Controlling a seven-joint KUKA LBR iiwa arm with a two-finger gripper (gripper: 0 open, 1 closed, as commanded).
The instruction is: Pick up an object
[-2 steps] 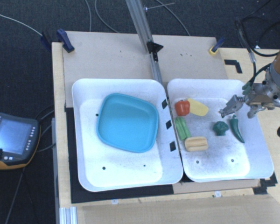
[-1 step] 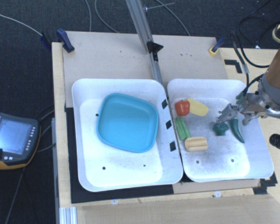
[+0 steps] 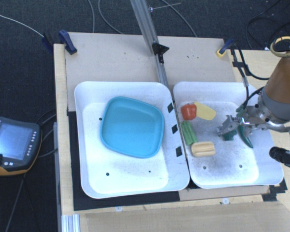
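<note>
The bench (image 3: 116, 57) carries two white bins. The left bin (image 3: 87, 178) holds a large blue plate (image 3: 133, 127), which lies flat. In the right bin (image 3: 261, 173), the arm (image 3: 280, 88) reaches in from the right, its gripper (image 3: 228, 127) low over the bin floor near a dark green object (image 3: 245, 137); whether anything sits between its fingers cannot be told. Well to its left, along the bin's left side, lie a yellow piece (image 3: 206, 111), a green piece (image 3: 189, 132), a tan piece (image 3: 203, 149) and a red piece (image 3: 188, 111).
</note>
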